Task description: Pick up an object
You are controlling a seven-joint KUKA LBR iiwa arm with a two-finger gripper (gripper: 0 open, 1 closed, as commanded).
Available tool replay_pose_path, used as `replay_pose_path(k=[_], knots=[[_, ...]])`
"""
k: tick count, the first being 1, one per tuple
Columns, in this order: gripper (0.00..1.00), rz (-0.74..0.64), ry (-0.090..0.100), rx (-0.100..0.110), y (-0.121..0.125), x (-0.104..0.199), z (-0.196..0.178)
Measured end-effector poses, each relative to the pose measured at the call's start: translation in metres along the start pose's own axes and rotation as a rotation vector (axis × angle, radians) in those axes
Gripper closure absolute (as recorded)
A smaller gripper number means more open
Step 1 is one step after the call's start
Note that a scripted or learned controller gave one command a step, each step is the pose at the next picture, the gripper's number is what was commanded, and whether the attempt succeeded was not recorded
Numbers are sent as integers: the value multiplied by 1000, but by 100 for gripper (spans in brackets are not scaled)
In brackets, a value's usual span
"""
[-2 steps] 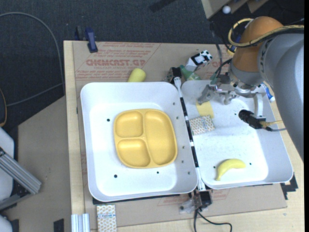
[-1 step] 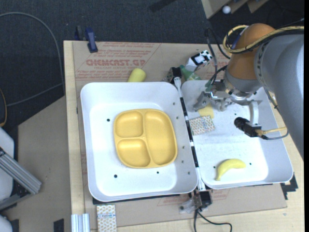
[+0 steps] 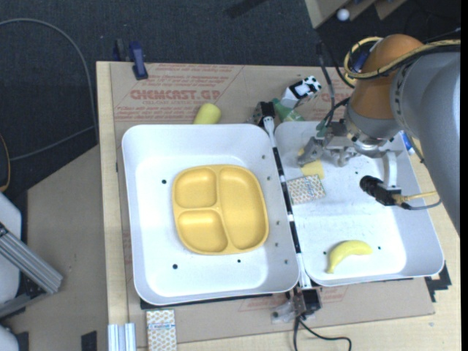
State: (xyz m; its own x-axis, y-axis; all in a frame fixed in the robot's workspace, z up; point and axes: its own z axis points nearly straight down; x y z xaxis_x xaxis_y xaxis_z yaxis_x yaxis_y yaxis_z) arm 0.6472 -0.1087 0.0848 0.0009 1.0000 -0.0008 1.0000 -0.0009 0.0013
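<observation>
- Two white bins sit side by side on my worktop (image 3: 110,123), touching along their middle edges.
- I see the left bin (image 3: 146,218) holding a yellow plate (image 3: 219,209) with three parts. The plate lies flat near the middle of that bin.
- I see the right bin (image 3: 409,225) holding three small things.
- A yellow banana (image 3: 347,254) lies near the front of the right bin, well apart from the arm.
- A small patterned packet (image 3: 306,189) lies flat by the left wall of the right bin.
- A small pale yellow block (image 3: 313,169) sits just behind the packet, close to it.
- My grey arm (image 3: 431,93) comes in from the right, and its orange band (image 3: 384,75) is above the wrist.
- My hand (image 3: 325,148) is low over the back left part of the right bin, just above the pale yellow block.
- I cannot tell how far the hand is open, and I do not see anything held in it.
- A yellow thing (image 3: 207,113) lies on the worktop behind the left bin, outside it.
- A small black and white thing (image 3: 303,88) stands on the worktop behind the right bin, with a green bit beside it.
- A blue clip (image 3: 137,59) sits at the back left edge of the worktop.
- Another patterned packet (image 3: 161,329) lies on the worktop in front of the left bin.
</observation>
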Motion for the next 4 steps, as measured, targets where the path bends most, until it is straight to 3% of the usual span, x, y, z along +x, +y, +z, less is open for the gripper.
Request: replay_pose_path(k=[1,2,3,4], knots=[[0,-3,0,-1,20,-4,0],[0,-2,1,3,2,13,0],[100,-3,1,2,3,13,-10],[0,-2,2,2,2,13,-10]])
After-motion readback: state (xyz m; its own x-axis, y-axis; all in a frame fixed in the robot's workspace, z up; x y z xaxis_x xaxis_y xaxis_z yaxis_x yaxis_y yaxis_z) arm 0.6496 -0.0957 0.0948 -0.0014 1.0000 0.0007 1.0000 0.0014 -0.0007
